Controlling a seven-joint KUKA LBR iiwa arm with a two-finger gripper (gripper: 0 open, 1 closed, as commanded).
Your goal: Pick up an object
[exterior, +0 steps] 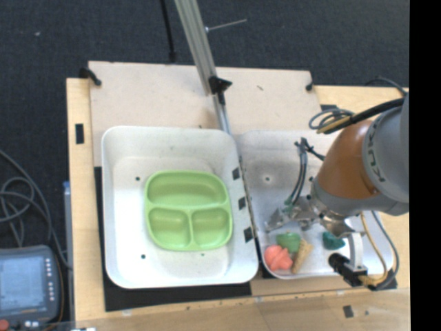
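In the camera view, two white bins are being seen from above. The left bin (117, 185) is sitting in the middle left of the frame, and a green tray with three sections (187, 209) is lying flat in it. The right bin (265, 157) is sitting in the lower right of the frame, and the small toys are being kept near its bottom edge. A pink toy (278, 257) is lying at the bottom, a green toy (289, 241) is touching it just above, and a tan cone-shaped piece (302, 255) is leaning beside them on the right. A small teal piece (333, 240) is lying a little further right. The gripper (298, 216) is being held low over the right bin, just above the green toy, with the grey and orange arm (358, 167) being reached in from the right. Nothing is being seen held by it, and how wide it is standing cannot be told from here. For a good grab, one toy should probably be picked, most likely the green one right under it. The gripper should be lowered straight and slowly, so the pink toy and the cone are not being pushed away.
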